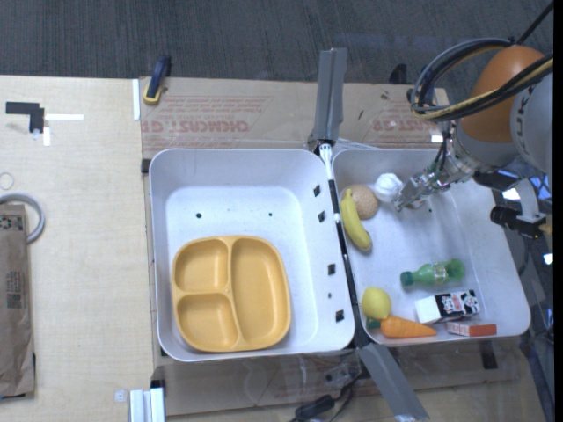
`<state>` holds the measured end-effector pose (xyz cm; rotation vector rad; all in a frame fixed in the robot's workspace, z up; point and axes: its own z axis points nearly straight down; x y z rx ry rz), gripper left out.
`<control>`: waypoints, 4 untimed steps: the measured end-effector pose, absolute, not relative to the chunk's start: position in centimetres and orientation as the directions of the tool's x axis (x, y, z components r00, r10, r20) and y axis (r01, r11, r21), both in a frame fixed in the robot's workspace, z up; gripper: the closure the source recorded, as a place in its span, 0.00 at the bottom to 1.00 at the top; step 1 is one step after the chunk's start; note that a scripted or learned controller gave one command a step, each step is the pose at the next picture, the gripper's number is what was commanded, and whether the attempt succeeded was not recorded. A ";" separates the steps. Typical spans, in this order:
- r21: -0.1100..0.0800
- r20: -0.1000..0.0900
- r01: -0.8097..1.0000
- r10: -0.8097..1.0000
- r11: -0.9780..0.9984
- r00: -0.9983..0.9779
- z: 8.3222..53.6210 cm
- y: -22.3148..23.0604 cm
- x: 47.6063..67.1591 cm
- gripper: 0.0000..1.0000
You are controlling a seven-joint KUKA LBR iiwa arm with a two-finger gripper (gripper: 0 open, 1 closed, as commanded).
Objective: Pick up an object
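In the camera view, the arm [501,95] reached in from the upper right of the frame, its gripper [413,193] low in the upper part of the right bin [501,236]. The gripper was too small and cluttered to tell whether it was released or clenched, and nothing could be made out in its grasp. Just to its left lay a white crumpled ball [388,184], with a brownish round object [364,203] and a banana [354,222] beyond that. Lower in the same bin sat a green bottle [433,273], a lemon [376,302], a carrot [406,328] and a small printed carton [449,306]. The left bin [167,236] held a yellow divided plate [231,290].

The step in hand looked like the approach to a grasp, the white ball being the likeliest target. The next move would call for centring over it, then closing and lifting.
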<state>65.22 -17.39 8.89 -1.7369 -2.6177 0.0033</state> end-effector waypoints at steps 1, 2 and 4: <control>-0.005 -0.001 0.921 0.921 0.389 -0.389 9.5 -17.5 65.2 1.00; -0.002 -0.001 0.854 0.854 0.521 -0.521 22.1 -12.5 66.0 1.00; -0.004 0.002 0.723 0.723 0.690 -0.690 20.8 -8.5 66.0 1.00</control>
